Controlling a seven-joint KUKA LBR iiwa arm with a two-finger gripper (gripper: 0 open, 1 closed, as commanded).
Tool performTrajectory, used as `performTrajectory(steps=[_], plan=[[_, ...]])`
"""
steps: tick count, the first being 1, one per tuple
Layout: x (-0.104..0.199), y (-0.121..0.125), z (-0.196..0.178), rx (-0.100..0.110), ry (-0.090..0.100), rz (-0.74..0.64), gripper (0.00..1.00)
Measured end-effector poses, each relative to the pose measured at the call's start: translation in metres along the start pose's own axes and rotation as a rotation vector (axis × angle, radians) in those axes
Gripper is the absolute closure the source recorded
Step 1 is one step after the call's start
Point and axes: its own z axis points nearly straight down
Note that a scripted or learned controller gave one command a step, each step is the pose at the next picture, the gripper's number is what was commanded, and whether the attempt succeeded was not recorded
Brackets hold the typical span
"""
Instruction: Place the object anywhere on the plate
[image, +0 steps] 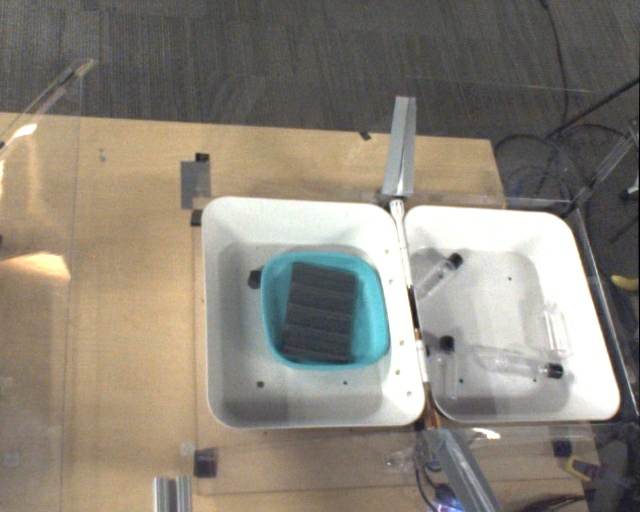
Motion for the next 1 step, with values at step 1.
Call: performTrajectory(steps=[1], plan=[[-0.0566, -0.0119, -0.0007, -0.001, 0.001, 0.012, 0.0]])
